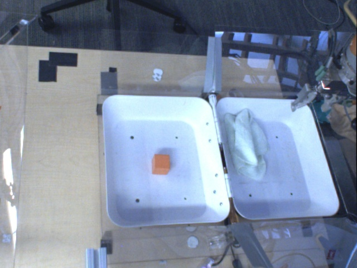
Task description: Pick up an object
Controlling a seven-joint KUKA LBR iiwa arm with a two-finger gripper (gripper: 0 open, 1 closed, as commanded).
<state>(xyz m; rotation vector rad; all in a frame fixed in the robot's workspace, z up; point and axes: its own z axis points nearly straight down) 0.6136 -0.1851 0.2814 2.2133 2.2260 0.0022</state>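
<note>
Nearest me: orange cube (161, 164) flat near middle of left bin (120, 205), edges roughly square to bin walls, no long axis to speak of. Cloth (246, 143) crumpled in right bin (312, 200), long axis near-to-far, hugging left wall. Farthest: claw (305, 96) at right bin's far right corner, nothing between fingers I can see; spread or clenched, I cannot tell. I judge approach not begun; next move needs travel over chosen object, then descent.
</note>
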